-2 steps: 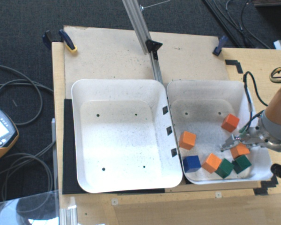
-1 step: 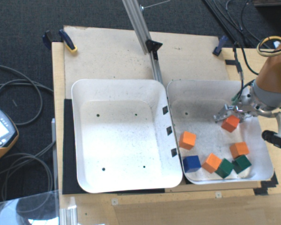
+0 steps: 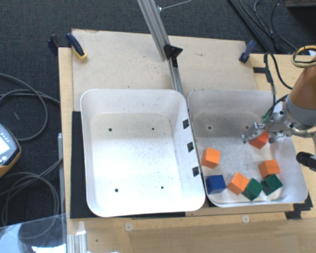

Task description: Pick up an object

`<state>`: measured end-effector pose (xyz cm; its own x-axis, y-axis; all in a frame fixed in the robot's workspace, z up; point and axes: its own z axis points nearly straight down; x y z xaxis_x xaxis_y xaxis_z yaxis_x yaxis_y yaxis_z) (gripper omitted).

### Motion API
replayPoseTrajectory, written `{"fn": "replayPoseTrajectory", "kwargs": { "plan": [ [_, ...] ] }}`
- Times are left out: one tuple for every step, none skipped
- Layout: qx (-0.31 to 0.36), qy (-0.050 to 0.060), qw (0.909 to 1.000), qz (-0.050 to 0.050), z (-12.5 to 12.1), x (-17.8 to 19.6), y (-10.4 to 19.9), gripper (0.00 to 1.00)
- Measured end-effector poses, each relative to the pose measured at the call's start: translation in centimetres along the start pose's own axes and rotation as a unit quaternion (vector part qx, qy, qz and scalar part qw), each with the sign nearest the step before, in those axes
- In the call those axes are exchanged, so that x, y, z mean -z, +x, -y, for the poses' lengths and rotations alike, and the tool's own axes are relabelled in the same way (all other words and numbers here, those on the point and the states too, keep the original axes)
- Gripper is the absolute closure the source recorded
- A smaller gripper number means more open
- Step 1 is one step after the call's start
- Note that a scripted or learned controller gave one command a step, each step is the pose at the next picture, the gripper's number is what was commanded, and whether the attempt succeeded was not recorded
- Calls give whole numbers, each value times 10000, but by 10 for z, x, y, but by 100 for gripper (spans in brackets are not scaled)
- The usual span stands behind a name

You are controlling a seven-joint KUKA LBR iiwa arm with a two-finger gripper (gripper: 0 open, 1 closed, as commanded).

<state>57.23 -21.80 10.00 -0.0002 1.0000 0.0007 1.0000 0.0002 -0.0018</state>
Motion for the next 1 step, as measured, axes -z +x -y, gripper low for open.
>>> {"fn": "replayPoseTrajectory", "kwargs": {
  "plan": [
    [0,1,10000,-2,10,0,0,0]
  ]
}}
